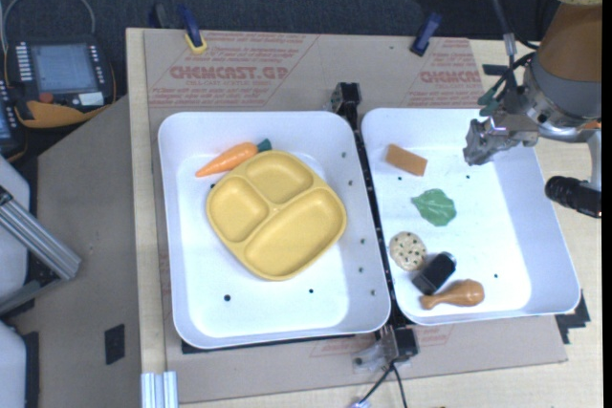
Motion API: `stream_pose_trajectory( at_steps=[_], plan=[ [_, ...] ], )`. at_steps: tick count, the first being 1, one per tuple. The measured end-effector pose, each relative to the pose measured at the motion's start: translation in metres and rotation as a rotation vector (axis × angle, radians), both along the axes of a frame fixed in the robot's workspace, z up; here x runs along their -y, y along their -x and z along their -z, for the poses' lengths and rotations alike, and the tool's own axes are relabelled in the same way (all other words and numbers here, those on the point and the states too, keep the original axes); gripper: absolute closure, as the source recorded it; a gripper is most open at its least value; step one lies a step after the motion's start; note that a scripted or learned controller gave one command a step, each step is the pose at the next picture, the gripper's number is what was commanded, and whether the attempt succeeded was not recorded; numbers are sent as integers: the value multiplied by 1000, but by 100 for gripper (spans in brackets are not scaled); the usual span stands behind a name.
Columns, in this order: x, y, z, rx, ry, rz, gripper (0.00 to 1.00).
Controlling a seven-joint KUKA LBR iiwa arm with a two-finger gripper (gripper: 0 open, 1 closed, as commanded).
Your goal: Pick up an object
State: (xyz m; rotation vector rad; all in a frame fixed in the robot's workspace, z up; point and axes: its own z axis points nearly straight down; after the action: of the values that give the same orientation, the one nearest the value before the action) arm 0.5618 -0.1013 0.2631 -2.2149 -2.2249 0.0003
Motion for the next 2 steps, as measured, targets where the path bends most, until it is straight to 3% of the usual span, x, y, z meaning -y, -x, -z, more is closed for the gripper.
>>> stream_pose_trajectory(
  at_steps=[2],
  plan=[
    [-100,-30,15,0,0,-1,100]
  ],
)
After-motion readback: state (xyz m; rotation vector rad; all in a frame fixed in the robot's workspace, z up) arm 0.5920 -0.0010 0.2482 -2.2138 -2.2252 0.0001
